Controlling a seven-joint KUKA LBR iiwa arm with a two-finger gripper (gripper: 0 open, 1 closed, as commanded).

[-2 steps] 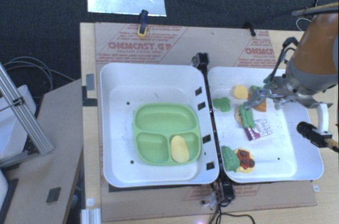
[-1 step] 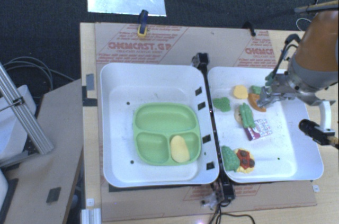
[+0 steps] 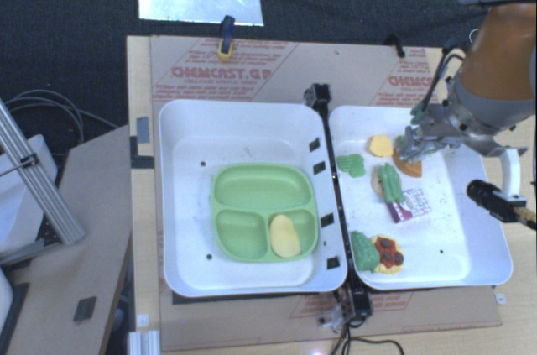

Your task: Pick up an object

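While the gripper [image 3: 413, 145] sits low in the right bin [image 3: 470, 261], its tip is at the orange-brown piece [image 3: 410, 168] beside the yellow piece [image 3: 381, 146]; jaw state cannot be told. Left of that bin, the green tray [image 3: 252, 190] holds a yellow item [image 3: 285, 236].

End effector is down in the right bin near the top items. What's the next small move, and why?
Probably a short lift straight up to check the grasp. The end effector sits low in the right bin, on the orange-brown piece beside the yellow piece. Whether anything is caught isn't visible from this angle; raising slightly would show it without disturbing the green stalk nearby.
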